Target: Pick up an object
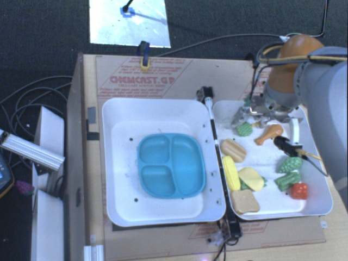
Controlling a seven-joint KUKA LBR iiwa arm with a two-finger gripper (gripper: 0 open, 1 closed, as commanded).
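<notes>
Dark carpet (32,31) surrounds the cardboard-covered surface (163,72), and a shiny square sheet (128,15) lies on the floor beyond its far edge. At far left, loose cables (27,94) trail past a white box (48,126) with a metal rail (32,148) crossing it. A blue and yellow clamp (144,54) sits on the far edge of the cardboard.

The left bin (122,203) holds a blue divided plate (171,165), lying flat near its middle. A black clip (205,94) sits at the far end of the seam where the two bins meet.

The right bin (269,159) holds toy food. Along its left wall lie a tan bread roll (232,148), a yellow corn cob (231,173) just nearer than it, and a toast slice (244,201) in the near corner. A pale yellow piece (251,178) touches the cob's right side. A green leafy piece (244,128) lies at the far left of this bin, directly under the jaws. Whether they are spread or pressed together I cannot tell, nor whether they touch it. A brown drumstick (269,134) lies just right of the green leafy piece. Nearer the right wall, a broccoli floret (291,163), a green pepper (286,181) and a red tomato (298,190) cluster together.

The grey arm (321,86), with its orange band (296,50), reaches in over the bin's far right corner.
</notes>
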